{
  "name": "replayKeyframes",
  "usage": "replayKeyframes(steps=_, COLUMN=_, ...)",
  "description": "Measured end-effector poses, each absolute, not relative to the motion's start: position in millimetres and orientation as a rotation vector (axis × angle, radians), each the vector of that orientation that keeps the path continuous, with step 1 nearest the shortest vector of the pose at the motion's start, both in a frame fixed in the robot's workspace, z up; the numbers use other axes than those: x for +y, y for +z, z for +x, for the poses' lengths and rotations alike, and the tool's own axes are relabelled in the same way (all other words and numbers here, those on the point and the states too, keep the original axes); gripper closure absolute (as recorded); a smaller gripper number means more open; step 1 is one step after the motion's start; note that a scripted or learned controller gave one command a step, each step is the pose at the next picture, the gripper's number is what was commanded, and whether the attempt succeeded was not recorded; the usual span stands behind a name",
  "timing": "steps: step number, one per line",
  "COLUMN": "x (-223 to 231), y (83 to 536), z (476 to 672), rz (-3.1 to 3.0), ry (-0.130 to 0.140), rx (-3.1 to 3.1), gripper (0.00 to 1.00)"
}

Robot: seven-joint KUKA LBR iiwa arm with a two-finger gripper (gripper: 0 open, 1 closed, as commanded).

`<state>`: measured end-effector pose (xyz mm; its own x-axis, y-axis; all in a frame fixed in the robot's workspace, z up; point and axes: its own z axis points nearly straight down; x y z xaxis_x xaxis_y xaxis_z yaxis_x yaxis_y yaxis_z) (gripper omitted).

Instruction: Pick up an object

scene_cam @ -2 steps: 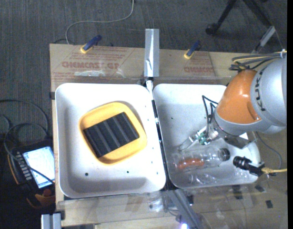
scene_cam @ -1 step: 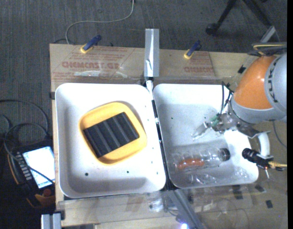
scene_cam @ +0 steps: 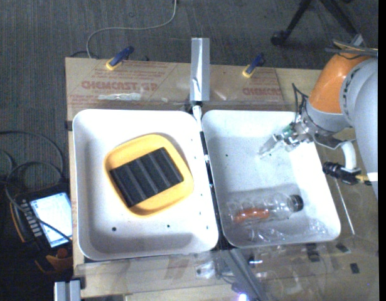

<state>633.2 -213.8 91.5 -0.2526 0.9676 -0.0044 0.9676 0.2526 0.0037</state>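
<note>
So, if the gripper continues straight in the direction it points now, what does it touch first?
Probably the bare white floor of the right bin. The gripper points left and downward; the clear bottle lies off that line, nearer the camera. Depth is uncertain.

claw point(scene_cam: 272, 144) over right bin point(scene_cam: 318, 168), bottle point(scene_cam: 265, 211) below

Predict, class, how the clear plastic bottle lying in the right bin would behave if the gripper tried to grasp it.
The bottle lies on its side, so a nudge would probably roll it. It looks thin-walled and nearly empty: likely light, and may crumple under squeezing. Its smooth clear surface could slip from the gripper.
</note>
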Motion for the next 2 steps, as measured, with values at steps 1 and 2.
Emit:
replayKeyframes(steps=1, x=-214.1, y=103.0, z=634.5, rz=1.911, ry=-0.005, rx=2.479, gripper=1.00)
replayKeyframes(steps=2, x=-213.6, y=102.7, z=634.5, rz=1.911, ry=-0.005, rx=2.480, gripper=0.00)
